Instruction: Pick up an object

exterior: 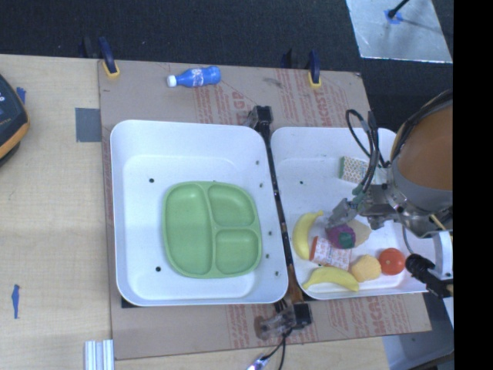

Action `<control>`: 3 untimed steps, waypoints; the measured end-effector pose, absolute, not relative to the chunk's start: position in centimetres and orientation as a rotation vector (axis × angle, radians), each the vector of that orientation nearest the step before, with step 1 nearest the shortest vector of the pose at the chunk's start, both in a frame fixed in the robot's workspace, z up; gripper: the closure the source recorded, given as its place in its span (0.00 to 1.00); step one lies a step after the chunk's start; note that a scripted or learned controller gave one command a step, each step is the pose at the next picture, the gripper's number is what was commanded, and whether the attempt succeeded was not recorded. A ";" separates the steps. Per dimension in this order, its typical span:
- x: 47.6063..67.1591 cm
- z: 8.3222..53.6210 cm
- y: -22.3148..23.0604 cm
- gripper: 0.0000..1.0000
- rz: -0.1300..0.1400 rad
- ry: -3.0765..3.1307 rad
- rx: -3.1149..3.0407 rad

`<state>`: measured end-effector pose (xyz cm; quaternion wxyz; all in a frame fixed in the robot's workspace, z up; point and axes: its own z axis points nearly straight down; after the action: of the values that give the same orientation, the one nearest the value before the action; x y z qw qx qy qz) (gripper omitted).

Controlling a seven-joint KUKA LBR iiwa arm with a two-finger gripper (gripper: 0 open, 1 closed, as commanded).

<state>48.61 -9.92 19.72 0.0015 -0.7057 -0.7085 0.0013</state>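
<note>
Arm comes in from the right, orange band over the right bin, gripper down low in that bin's near half. It sits right on top of a purple object; fingertips are lost in the clutter there, so can't tell whether the claw is spread, pressed together or pinching anything. Around the purple object: curved yellow banana just to its left, small red-and-white packet touching it on the near side, second banana lying along the near edge, yellow lemon-like fruit near right, red tomato-like ball right of that, the two just beside each other. A pale speckled block sits at the far right of the same bin, apart from the pile, partly behind the arm's cables. Left bin holds a green three-compartment plate, flat, roughly centred. Blue bottle lies on its side on the cardboard beyond the left bin, outside both bins.
</note>
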 end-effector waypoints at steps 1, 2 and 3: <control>52.3 11.9 -13.4 0.00 0.006 -2.224 -2.214; 65.0 9.7 -15.3 0.00 -0.008 -2.235 -2.222; 49.4 10.0 -15.6 0.00 0.005 -2.224 -2.214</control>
<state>49.41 -15.56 10.04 0.0017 -0.7056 -0.7086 0.0016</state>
